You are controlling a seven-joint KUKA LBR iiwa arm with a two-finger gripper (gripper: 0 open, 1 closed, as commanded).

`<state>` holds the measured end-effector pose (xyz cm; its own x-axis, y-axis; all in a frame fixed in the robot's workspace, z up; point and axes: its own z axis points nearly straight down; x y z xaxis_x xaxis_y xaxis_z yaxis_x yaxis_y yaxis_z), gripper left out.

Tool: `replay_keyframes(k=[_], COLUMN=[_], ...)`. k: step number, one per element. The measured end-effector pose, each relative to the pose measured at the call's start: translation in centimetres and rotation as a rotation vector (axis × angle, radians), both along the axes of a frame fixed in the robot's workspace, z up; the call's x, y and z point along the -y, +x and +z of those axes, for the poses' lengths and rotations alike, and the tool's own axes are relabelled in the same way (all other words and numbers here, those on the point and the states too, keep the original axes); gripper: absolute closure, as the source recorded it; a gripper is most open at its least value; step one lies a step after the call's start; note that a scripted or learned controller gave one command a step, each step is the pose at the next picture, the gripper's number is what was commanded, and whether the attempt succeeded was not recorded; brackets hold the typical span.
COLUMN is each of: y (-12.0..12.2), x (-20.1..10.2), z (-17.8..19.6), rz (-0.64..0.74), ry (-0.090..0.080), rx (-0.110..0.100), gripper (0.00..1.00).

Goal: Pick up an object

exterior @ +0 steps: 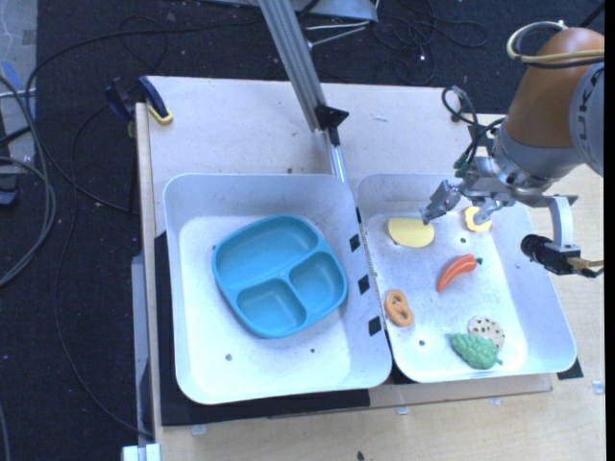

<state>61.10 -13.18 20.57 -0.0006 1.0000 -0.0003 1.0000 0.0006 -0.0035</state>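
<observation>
**Fingers spread above the right bin**

Nearest us in the right white bin (538,301) lie a green leafy toy (476,351), a brown pretzel (398,307) and an orange carrot-shaped toy (456,270). Farther back, we see a flat yellow piece (411,232). Just above it hang the fingers (463,203), spread wide, holding nothing. The left bin carries a blue divided plastic tray (279,275).

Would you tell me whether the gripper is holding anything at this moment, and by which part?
Nothing is held: the gripper hangs open above the right bin, just beside the yellow piece.
</observation>
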Motion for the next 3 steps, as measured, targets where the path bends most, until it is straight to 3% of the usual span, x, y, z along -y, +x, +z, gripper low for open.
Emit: replay_keyframes(k=[2,3], y=[-0.2,-0.1], x=[0.0,0.0], z=[-11.5,-10.2], rz=[-0.001,-0.002], ry=[-0.001,-0.002], rx=[0.004,0.008], gripper=[0.0,1.0])
